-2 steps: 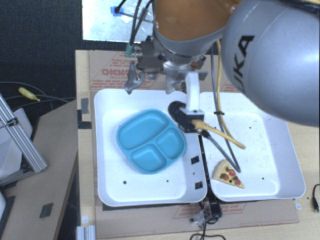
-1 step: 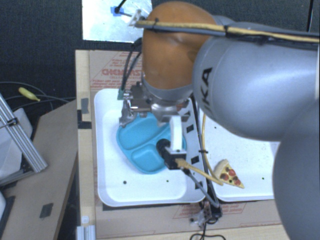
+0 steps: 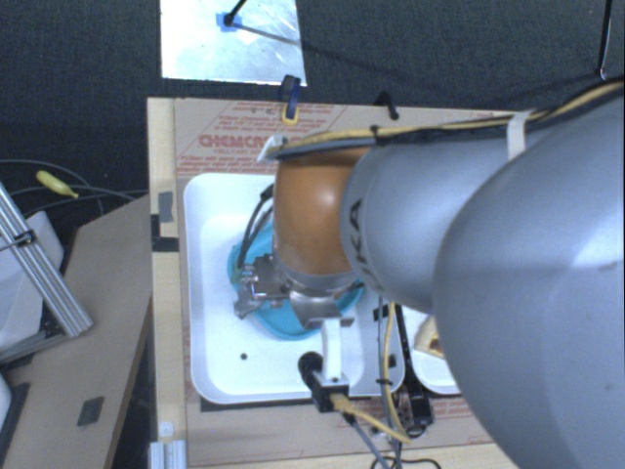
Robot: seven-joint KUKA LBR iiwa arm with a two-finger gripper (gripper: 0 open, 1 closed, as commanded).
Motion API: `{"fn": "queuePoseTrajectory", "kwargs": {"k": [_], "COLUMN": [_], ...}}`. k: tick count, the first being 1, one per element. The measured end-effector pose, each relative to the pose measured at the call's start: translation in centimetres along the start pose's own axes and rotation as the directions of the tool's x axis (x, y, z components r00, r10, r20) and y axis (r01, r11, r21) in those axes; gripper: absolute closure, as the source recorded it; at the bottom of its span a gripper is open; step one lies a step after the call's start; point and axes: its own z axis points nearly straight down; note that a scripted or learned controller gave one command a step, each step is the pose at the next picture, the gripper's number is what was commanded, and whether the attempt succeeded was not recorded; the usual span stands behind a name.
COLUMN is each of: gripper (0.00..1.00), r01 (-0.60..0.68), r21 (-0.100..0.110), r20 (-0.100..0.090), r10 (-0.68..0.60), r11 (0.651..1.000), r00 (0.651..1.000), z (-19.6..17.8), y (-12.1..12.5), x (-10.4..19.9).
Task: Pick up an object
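Note:
A blue object (image 3: 278, 322) lies in the left white bin (image 3: 210, 262); it shows only as a curved edge under the arm's wrist. The arm reaches down into this bin, its orange band (image 3: 312, 218) and grey wrist flange (image 3: 303, 291) standing right over the blue object. The gripper itself is hidden beneath the wrist, so how it meets the object cannot be made out.
The right bin (image 3: 435, 374) peeks out under the arm with a tan item (image 3: 428, 338) in it. Cables and a black connector (image 3: 317, 374) hang at the front edge between the bins. Cardboard (image 3: 234, 130) lines the bench behind the bins.

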Motion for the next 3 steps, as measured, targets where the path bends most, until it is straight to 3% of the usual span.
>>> {"fn": "queuePoseTrajectory", "kwargs": {"k": [1, 2, 3], "gripper": [0.0, 0.0, 0.0], "r01": [0.005, 0.005, 0.001], "r21": [-0.018, -0.01, 0.009], "r20": [-0.012, -0.002, -0.005], "r10": [-0.005, -0.005, -0.001], "r11": [1.0, 1.0, 1.0], "r00": [1.0, 1.0, 1.0], "z": [8.2, 10.1, 10.1], "y": [0.7, 7.2, 9.5], "x": [-4.9, 1.9, 1.8]}}
